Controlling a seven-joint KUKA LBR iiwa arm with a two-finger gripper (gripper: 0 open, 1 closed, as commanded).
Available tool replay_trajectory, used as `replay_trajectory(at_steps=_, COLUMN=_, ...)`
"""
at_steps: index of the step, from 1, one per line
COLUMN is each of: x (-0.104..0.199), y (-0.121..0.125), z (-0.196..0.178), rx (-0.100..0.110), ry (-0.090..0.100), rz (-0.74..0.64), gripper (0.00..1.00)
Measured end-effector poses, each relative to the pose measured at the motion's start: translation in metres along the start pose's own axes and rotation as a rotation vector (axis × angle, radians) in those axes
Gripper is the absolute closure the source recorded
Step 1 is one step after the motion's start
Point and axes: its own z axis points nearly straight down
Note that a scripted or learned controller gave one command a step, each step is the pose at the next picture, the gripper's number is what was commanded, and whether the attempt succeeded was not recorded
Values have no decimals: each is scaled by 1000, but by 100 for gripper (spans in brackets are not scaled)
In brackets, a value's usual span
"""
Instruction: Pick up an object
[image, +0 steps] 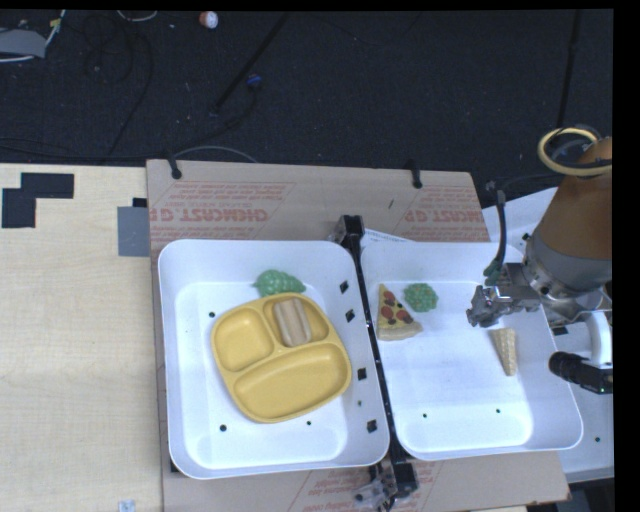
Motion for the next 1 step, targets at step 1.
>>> replay_trajectory(at_steps=1, x=-1, y=1, z=-33, rx=2, ry=1, rz=-1, gripper=100)
